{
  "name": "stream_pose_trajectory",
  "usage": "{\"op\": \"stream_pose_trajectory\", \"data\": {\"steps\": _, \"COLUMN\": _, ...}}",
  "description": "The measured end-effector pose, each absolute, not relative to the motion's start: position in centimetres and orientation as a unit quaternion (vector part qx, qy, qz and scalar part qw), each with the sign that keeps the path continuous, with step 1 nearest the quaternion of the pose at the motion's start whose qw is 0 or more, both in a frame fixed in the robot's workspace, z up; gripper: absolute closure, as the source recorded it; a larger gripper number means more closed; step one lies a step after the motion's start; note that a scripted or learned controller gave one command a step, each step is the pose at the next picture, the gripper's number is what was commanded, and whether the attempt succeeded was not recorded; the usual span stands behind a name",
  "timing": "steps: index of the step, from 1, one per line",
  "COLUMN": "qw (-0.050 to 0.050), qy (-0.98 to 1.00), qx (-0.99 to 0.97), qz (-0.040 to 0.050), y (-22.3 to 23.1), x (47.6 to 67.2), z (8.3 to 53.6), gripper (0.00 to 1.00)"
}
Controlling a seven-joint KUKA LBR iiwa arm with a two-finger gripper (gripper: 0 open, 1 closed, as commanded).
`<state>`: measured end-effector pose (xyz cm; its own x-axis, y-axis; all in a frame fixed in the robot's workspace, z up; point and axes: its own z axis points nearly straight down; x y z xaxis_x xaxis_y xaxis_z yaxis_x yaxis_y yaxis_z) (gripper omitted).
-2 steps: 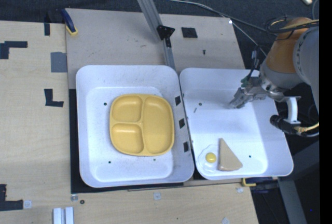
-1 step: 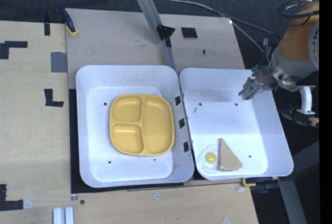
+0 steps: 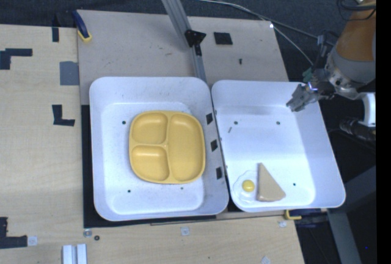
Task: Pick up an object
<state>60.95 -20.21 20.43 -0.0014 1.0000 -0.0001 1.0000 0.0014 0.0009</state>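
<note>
In the right bin [image 3: 317, 134], near its front edge, lie a tan wedge-shaped piece [image 3: 267, 183] and a toy fried egg [image 3: 247, 186] with a yellow yolk, side by side and touching. A yellow divided plate [image 3: 167, 146] with three compartments rests in the middle of the left bin [image 3: 104, 134]. My gripper [image 3: 299, 101] hangs over the far right rim of the right bin, well away from the wedge and the egg, with nothing visible between its fingers.
A slanted metal post [image 3: 174, 3] rises behind the bins. Cables [image 3: 287, 36] run across the bench behind the right bin. A blue and yellow tool [image 3: 81, 25] lies at the far left of the bench.
</note>
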Motion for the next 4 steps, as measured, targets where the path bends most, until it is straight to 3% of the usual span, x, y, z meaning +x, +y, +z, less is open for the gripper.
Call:
{"op": "stream_pose_trajectory", "data": {"steps": 3, "qw": -0.002, "qy": 0.709, "qx": 0.705, "qz": -0.0003, "y": -5.2, "x": 59.3, "z": 21.5, "gripper": 1.0}}
{"op": "stream_pose_trajectory", "data": {"steps": 4, "qw": -0.001, "qy": 0.709, "qx": 0.706, "qz": -0.0009, "y": -1.0, "x": 57.5, "z": 21.9, "gripper": 1.0}}
